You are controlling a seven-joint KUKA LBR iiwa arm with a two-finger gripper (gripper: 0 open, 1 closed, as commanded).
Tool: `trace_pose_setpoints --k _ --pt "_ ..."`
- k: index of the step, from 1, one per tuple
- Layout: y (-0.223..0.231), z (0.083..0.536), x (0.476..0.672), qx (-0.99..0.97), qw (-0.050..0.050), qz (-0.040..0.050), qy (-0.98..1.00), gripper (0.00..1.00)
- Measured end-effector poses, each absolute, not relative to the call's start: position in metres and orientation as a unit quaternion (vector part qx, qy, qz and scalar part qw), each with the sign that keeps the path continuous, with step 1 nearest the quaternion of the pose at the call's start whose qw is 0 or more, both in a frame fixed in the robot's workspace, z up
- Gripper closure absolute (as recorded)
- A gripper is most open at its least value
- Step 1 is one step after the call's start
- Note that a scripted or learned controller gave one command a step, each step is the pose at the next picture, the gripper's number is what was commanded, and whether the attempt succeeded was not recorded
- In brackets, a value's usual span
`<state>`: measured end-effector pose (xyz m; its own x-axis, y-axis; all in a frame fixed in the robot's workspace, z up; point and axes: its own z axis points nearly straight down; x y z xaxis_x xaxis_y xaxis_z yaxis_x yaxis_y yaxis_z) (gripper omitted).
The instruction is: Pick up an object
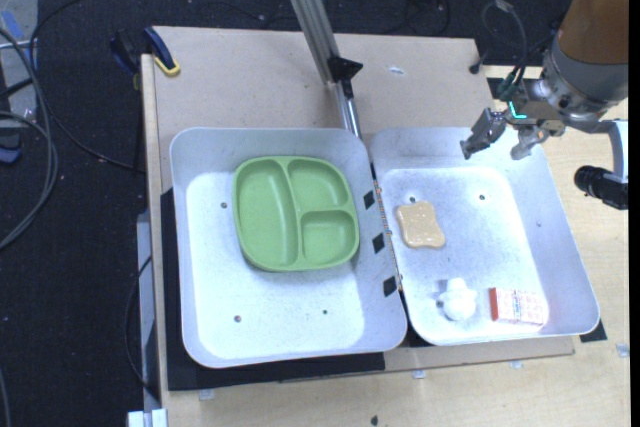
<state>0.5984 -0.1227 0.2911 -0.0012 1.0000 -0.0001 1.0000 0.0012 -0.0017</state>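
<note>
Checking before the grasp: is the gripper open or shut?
Open. The gripper hangs above the right bin's far edge with its two fingers spread apart and nothing between them.

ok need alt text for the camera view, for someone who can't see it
A grey and orange robot arm's open gripper hovers over the far edge of the right bin, which holds a toast slice, a white lump and a small red-and-white box. The left bin holds a green divided plate.

We look from 1 fixed camera above the pale wooden bench (pixel 300 65), angled down over the 2 shallow white bins (pixel 200 315), far enough back to include the dark floor (pixel 60 215) on the left.
</note>
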Motion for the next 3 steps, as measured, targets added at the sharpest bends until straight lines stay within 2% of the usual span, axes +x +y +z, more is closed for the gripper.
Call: trace_pose_setpoints --k 1,2,3 --pt "-0.123 0.292 0.599 -0.707 0.0 0.0001 -0.708 0.0" --pt "-0.129 0.246 0.602 -0.708 0.001 0.0015 -0.707 0.0" --pt "-0.137 0.195 0.595 -0.708 0.002 0.0018 -0.706 0.0"
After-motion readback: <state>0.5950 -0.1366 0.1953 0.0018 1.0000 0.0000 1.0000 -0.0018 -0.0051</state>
